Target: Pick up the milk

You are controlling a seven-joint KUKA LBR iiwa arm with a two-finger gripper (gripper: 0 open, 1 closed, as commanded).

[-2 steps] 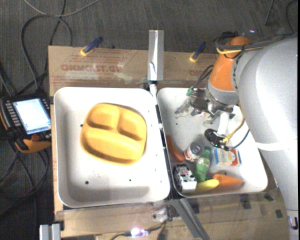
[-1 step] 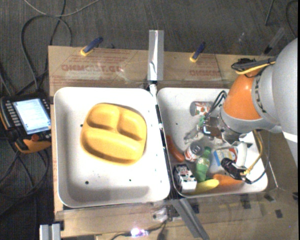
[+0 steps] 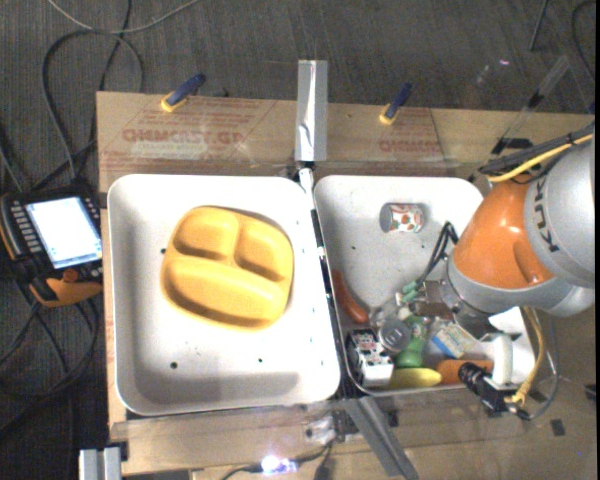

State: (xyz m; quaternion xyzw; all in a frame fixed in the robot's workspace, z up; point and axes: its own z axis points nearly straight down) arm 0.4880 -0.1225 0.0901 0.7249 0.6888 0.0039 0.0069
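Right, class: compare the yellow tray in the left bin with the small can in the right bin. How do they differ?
The yellow tray is large and takes up much of the left bin; the can is small in the right bin. The tray is yellow with moulded compartments; the can is silvery with a red mark. The tray lies flat; the can lies on its side. Both lie apart from the clutter by the gripper.

We see the arm (image 3: 540,238) as a thick rounded body, pale grey above with a broad glossy orange band below it. Dark lettering runs along the grey shell. Yellow and black cables trail from its upper side. Its lower end looks like dark metal hardware, though detail blurs.
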